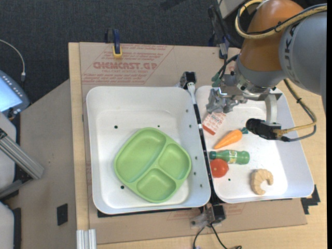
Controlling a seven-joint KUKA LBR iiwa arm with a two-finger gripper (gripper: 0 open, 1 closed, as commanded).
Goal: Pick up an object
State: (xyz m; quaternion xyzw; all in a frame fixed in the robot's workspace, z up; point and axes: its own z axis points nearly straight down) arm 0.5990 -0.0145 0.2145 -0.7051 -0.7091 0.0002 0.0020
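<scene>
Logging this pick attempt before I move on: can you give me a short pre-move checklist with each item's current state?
1. Gripper over the right bin: ok.
2. Target nearby: white and red packet just below the gripper: ok.
3. Object between the fingers: cannot tell.
4. Other candidates apart from the packet: carrot, green bottle, tomato, croissant: ok.
5. Green divided plate lies in the left bin, away from the arm: ok.

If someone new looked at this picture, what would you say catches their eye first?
Probably the orange-banded arm reaching in from the right, its end effector low over the right bin near a small red-and-white packet. Next, the green divided plate alone in the left bin.
</scene>
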